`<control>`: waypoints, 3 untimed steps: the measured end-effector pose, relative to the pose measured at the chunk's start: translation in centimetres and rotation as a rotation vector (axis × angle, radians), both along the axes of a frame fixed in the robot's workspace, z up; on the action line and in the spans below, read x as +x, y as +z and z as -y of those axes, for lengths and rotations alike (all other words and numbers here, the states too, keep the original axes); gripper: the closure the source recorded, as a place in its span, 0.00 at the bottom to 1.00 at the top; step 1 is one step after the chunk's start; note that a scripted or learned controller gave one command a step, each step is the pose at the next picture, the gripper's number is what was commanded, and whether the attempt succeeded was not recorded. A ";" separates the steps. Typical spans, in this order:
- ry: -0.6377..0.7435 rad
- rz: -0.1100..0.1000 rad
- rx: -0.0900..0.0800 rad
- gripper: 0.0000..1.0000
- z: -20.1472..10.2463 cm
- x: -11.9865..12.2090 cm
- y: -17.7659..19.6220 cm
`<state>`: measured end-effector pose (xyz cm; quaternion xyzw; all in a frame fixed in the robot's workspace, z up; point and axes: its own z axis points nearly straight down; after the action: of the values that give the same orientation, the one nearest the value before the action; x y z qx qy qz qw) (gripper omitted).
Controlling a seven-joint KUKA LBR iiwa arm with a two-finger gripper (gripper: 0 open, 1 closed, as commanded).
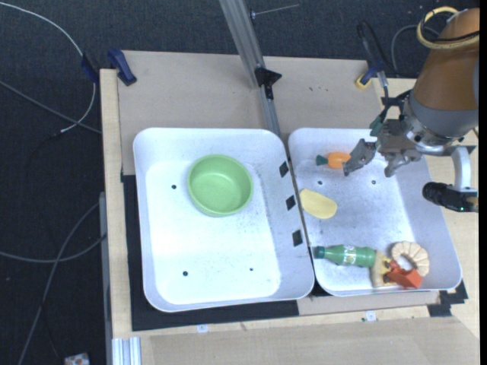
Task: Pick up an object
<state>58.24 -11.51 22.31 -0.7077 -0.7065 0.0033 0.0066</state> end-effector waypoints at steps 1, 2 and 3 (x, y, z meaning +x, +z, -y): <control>0.001 -0.002 0.001 0.00 -0.7 -1.0 -5.8; -0.001 -0.001 0.001 0.00 -0.4 -1.4 -10.2; -0.001 0.008 0.002 1.00 -0.5 -1.2 -8.7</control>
<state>57.08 -11.05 13.62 -0.7080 -0.7062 -0.0001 0.0048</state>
